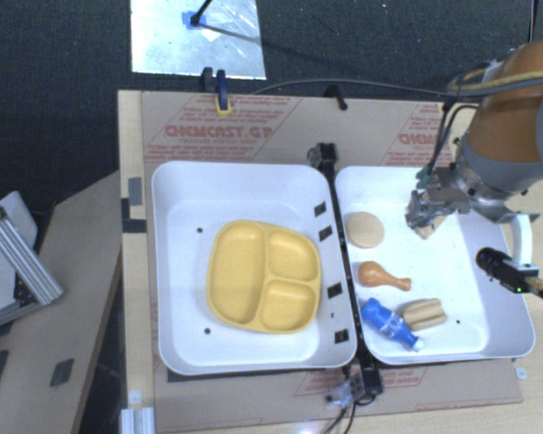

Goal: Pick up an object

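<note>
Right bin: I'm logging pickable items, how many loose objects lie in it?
4: round tan disc upper left, orange drumstick mid, blue bottle and tan bun at the front.

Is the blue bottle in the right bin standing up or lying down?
Lying down: the blue bottle rests on its side on the right bin floor, beside the bread roll.

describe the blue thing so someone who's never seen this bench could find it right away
Look in the right-hand white bin, away from the bin with the yellow divided plate. Near its front edge by the divider lies the blue object, touching a tan bun-shaped piece. It is the only blue item there; the orange drumstick shape and round beige disc sit farther back.
</note>
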You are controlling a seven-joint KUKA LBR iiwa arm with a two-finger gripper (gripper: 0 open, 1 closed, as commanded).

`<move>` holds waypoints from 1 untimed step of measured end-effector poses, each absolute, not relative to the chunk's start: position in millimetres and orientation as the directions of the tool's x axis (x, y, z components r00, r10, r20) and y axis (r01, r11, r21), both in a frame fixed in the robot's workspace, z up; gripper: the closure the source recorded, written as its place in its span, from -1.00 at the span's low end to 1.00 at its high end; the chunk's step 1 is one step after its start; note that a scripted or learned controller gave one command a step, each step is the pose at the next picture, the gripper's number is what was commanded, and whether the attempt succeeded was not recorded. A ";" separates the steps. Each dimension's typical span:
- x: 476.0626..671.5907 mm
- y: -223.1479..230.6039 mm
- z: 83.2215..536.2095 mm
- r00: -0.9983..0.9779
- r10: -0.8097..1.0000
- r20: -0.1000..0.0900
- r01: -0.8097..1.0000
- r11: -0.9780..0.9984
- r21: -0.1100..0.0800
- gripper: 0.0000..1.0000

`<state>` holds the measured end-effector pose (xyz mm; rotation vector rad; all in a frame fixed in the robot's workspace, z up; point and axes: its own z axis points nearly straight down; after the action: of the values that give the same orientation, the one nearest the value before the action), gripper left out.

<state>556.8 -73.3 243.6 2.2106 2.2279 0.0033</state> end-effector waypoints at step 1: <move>578.5 -32.5 246.3 -0.009 1.000 0.002 1.000 0.009 0.004 1.00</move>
<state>578.5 -32.5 246.3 2.2108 2.2302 0.0057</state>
